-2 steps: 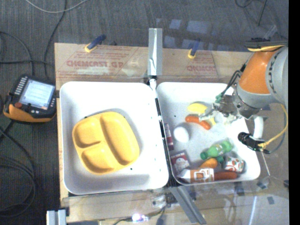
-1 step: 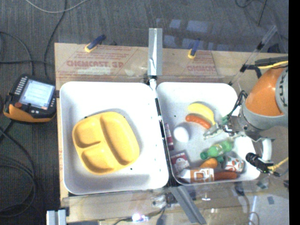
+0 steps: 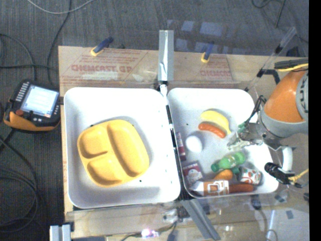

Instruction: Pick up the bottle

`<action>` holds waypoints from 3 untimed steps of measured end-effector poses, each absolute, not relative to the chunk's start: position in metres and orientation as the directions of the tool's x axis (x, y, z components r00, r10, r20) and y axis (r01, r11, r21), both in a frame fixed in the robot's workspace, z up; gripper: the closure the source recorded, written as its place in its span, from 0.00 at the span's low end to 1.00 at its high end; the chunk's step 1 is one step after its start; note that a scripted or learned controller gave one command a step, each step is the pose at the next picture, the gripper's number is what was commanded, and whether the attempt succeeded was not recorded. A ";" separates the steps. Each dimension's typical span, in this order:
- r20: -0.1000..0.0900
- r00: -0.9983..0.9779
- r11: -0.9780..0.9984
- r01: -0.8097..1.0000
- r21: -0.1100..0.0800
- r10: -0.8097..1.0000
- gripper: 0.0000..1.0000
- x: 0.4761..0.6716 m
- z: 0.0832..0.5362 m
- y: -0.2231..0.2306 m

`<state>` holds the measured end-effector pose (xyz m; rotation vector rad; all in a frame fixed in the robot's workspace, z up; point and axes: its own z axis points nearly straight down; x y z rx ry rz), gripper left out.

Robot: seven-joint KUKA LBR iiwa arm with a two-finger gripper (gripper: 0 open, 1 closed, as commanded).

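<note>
The green bottle [image 3: 229,161] lies on its side in the right bin [image 3: 251,100], tilted so one end points up toward the right, its lower end resting against an orange carrot-like piece [image 3: 223,174]. The gripper [image 3: 243,137] hangs just above and to the right of the bottle's upper end, close to it but with nothing visibly between its parts; whether it is spread or pressed together I cannot tell from this slanted view. This reads as the approach step, with the grasp itself not yet made. The next move calls for lowering the gripper down and left so that it straddles the bottle across its narrow width, not along its length. Crowding matters here: a red and white carton [image 3: 250,175] sits just beside the bottle's right, and a white egg [image 3: 193,143] and a sausage [image 3: 212,129] lie near. The left bin [image 3: 70,134] holds a yellow divided tray [image 3: 113,151], well apart from the work.
</note>
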<state>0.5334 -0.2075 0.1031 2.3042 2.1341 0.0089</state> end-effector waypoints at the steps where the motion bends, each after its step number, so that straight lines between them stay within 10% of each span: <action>1: 0.004 0.076 -0.076 0.997 0.004 0.997 0.00 0.533 0.103 -0.207; 2: 0.005 0.059 -0.059 0.998 0.027 0.998 0.00 0.496 0.095 -0.210; 3: -0.002 0.061 -0.061 0.998 0.025 0.998 1.00 0.495 0.102 -0.212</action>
